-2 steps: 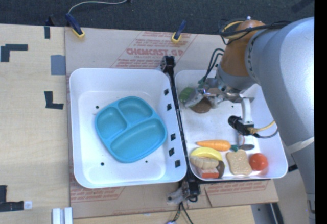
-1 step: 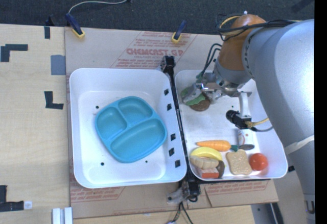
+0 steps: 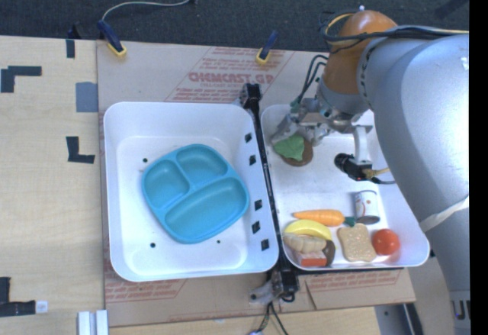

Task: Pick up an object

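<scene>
Look to the upper right of the frame: your grey arm [image 3: 427, 112] comes in from the right edge, its orange band [image 3: 354, 47] sitting above the wrist, and the gripper [image 3: 305, 127] hangs over the upper left corner of the right bin [image 3: 316, 181]. Right under it lies a green, leaf-shaped object on a brown piece [image 3: 293, 149], touching or nearly touching the gripper. From this slanted view you cannot tell whether the gripper has closed on anything, and nothing shows clearly as being held.

Along the lower edge of that same bin you have a row of toy foods: an orange carrot [image 3: 320, 216], a yellow banana [image 3: 307, 230] over a brownish item [image 3: 313, 248], a slice of bread [image 3: 356, 242] and a red tomato [image 3: 386, 241] at the lower right. A small can [image 3: 365, 200] lies just above the bread, near the bin's right wall.

In the left bin [image 3: 122, 173] a blue divided plate [image 3: 195, 192] lies flat near the middle. Both bins rest on the counter [image 3: 46, 211].
</scene>
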